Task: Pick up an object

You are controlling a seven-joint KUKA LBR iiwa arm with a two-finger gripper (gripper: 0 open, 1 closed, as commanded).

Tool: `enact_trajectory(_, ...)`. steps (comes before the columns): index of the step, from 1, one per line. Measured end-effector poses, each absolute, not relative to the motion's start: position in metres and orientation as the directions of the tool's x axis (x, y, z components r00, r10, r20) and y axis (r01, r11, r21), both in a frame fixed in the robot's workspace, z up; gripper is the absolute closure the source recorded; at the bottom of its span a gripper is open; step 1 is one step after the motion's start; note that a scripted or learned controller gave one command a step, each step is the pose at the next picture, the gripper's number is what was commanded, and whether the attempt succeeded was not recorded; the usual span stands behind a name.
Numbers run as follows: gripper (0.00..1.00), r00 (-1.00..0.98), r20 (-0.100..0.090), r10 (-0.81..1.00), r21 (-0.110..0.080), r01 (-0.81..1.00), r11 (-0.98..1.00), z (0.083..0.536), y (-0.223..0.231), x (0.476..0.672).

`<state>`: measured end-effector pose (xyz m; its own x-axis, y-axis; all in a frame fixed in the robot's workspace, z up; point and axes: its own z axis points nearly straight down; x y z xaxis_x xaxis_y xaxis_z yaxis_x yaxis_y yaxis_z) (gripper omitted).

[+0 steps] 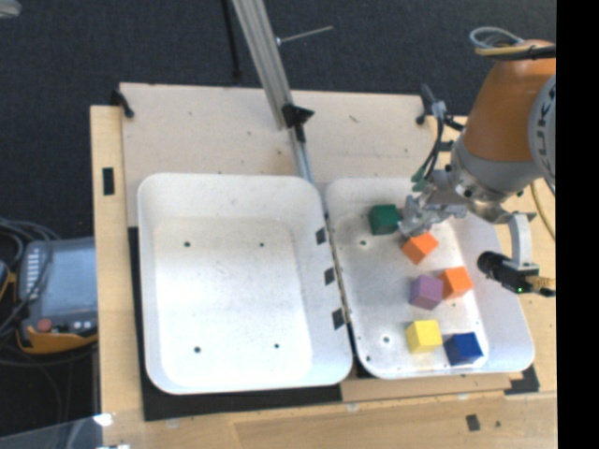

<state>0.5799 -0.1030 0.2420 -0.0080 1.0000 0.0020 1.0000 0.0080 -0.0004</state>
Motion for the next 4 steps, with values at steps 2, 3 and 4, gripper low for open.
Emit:
enact_trajectory(2, 1.00, -0.008, 0.001, 1.000, 0.002, 1.000, 0.008, 0.242, -0.005, 0.595)
enact_trajectory(3, 1.00, -0.006, 0.001, 1.000, 0.001, 1.000, 0.006, 0.238, 0.041, 0.599)
enact_trajectory(4, 1.00, -0.008, 0.002, 1.000, 0.002, 1.000, 0.008, 0.244, 0.092, 0.605)
